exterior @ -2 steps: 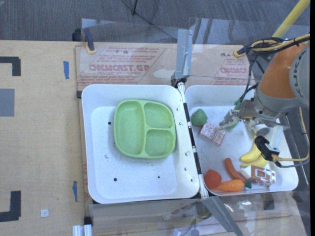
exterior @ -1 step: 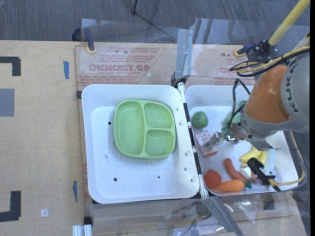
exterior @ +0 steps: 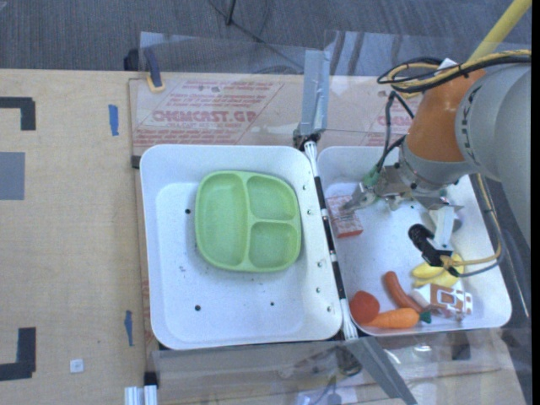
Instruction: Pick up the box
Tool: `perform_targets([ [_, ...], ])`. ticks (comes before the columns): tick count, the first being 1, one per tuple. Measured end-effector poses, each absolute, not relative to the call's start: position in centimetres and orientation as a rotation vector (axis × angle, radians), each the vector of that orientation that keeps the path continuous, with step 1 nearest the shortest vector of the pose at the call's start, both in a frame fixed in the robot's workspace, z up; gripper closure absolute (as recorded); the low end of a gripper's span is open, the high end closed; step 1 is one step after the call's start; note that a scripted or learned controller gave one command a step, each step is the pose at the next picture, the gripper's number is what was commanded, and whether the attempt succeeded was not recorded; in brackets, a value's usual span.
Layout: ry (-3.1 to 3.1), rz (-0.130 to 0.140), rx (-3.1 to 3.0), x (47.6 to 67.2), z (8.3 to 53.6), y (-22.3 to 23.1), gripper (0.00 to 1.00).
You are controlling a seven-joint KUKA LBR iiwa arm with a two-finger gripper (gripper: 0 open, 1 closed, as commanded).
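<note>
A small red and white box point(exterior: 342, 217) lies flat in the right bin point(exterior: 489, 310), close to its left wall. My gripper point(exterior: 366, 194) hangs just to the upper right of the box, its tip right at the box's top right corner. Whether it touches the box I cannot tell. The grey arm with its orange band point(exterior: 439, 125) reaches in from the upper right.
The left bin point(exterior: 169, 310) holds a green divided plate point(exterior: 249, 220). At the right bin's front lie a red tomato point(exterior: 364, 305), a sausage point(exterior: 399, 289), a carrot point(exterior: 395, 318), a yellow banana point(exterior: 433, 270) and a small orange and white toy point(exterior: 449, 299).
</note>
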State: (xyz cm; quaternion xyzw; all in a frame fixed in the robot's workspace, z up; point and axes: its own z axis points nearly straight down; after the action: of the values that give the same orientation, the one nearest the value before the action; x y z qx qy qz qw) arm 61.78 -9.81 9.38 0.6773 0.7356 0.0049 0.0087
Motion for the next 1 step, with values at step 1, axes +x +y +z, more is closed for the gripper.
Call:
perform_targets([
  [1,2.454,0.019,1.93,58.37,9.44,-9.72,0.0],
])
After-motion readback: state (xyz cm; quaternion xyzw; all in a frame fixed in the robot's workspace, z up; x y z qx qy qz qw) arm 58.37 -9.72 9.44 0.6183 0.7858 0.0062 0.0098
